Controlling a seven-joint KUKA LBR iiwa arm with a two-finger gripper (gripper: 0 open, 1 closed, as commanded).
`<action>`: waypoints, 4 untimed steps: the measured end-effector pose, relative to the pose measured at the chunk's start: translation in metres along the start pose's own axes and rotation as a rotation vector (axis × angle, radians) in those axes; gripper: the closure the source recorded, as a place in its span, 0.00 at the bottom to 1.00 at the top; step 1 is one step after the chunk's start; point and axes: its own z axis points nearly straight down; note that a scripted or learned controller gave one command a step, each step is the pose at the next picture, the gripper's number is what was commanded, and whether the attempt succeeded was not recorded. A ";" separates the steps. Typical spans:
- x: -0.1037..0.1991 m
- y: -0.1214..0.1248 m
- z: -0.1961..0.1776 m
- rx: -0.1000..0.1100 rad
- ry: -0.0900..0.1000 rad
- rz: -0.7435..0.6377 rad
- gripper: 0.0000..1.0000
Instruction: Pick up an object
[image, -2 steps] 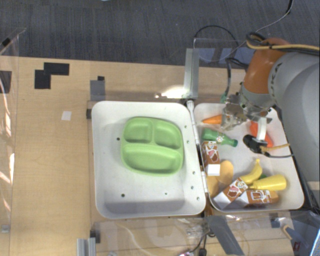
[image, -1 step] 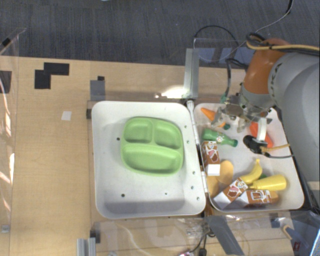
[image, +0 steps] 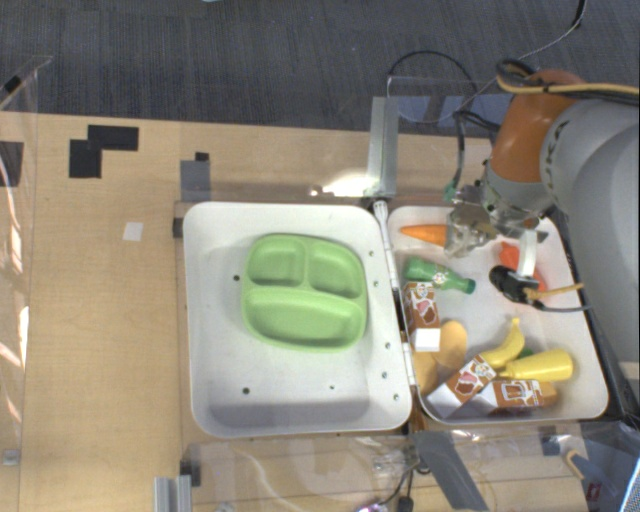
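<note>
My gripper (image: 463, 238) hangs low over the back of the right bin (image: 590, 385), just right of an orange carrot (image: 424, 235) and touching or nearly touching its thick end. A green bottle (image: 438, 274) lies a little in front of the gripper. Nearer the front lie a brown-and-white carton (image: 423, 305), a banana (image: 503, 346), a yellow squeeze bottle (image: 538, 367), a second brown carton (image: 500, 391) and a tan round piece (image: 452, 342). No object shows held in the gripper.
The left bin (image: 215, 300) holds a green divided plate (image: 303, 291). A metal post (image: 384, 150) stands behind the wall between the bins. The grey arm with its orange band (image: 520, 135) covers the right bin's back right corner.
</note>
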 end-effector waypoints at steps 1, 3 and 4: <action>0.000 -0.001 0.001 0.002 0.000 0.000 0.00; 0.018 -0.002 0.018 0.000 0.008 -0.095 1.00; 0.018 -0.003 0.018 0.003 0.008 -0.095 0.00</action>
